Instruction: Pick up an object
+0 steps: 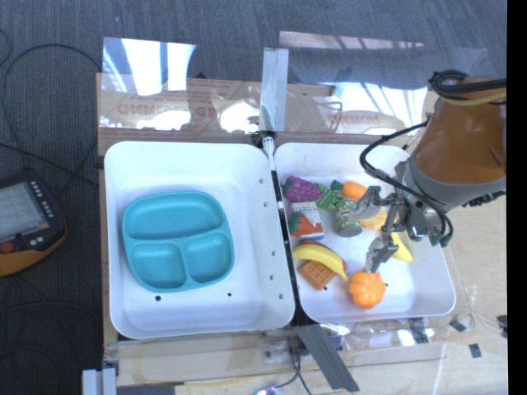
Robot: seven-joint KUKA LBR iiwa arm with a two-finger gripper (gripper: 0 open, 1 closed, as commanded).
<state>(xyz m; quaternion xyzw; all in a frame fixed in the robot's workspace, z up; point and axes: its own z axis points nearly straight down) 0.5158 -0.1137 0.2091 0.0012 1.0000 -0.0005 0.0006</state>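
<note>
You're at the approach: the gripper (pixel 380 233) hangs just above the orange pumpkin (pixel 367 289), jaws apparently apart and empty; next, descend.

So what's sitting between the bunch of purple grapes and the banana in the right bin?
In the camera view, a small red and white packet lies between the purple grapes and the banana, close against the bin's left wall.

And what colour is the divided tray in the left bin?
Teal blue; the divided tray shows plainly in the camera view, lying in the left bin.
</note>
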